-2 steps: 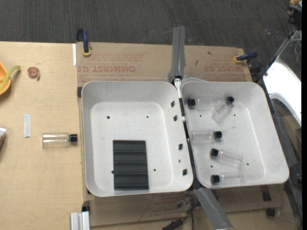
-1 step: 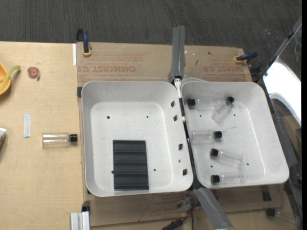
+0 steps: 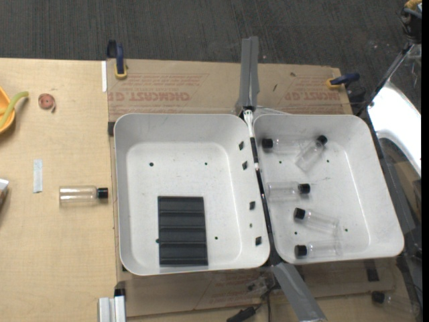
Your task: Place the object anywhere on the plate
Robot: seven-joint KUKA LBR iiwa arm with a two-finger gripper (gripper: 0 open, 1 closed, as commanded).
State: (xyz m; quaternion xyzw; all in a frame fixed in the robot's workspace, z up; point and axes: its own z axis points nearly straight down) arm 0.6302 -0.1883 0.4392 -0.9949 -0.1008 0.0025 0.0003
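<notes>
A black ribbed plate (image 3: 181, 231) lies flat in the left bin (image 3: 134, 180), near that bin's front wall. Several clear vials with black caps lie on their sides in the right bin (image 3: 365, 180): one (image 3: 310, 154) near the back, one (image 3: 287, 190) in the middle by the left wall, and one (image 3: 318, 250) at the front. A pale part of the arm (image 3: 397, 113) shows at the right edge, outside the right bin.
Another clear vial (image 3: 80, 194) lies on the wooden bench left of the bins. A yellow object (image 3: 7, 109) and a small red disc (image 3: 45, 101) sit at the far left. Clamps (image 3: 115, 59) hold the cardboard behind the bins.
</notes>
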